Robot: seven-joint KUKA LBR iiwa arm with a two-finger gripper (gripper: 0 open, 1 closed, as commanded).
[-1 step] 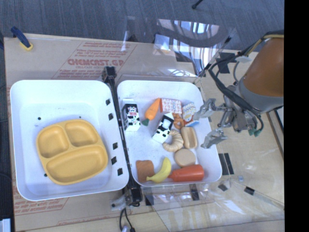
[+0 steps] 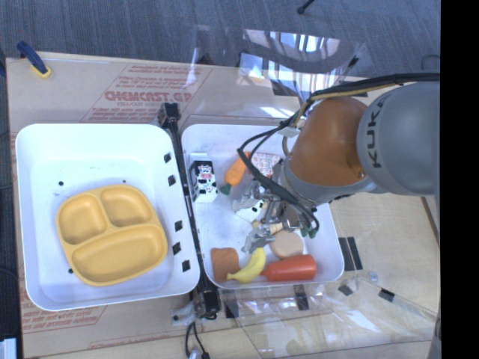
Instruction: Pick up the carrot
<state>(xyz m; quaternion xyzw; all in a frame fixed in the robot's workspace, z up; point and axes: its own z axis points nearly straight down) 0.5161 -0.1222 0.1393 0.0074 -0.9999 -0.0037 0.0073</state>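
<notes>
The carrot — small, orange, tilted — is seen beside the arm; the hand's grip cannot be told.

A robotics lab or test cell, judging by the rig. Grey industrial arm with an orange band marked KUKA, black cables looped along it, reaching over two shallow white plastic bins set side by side on a bench covered in brown cardboard printed CHEMCAST. Grey carpet-like floor beyond the bench. Toy plastic food just beside the wrist, and a yellow divided plastic tray in the bin farther from it.
</notes>
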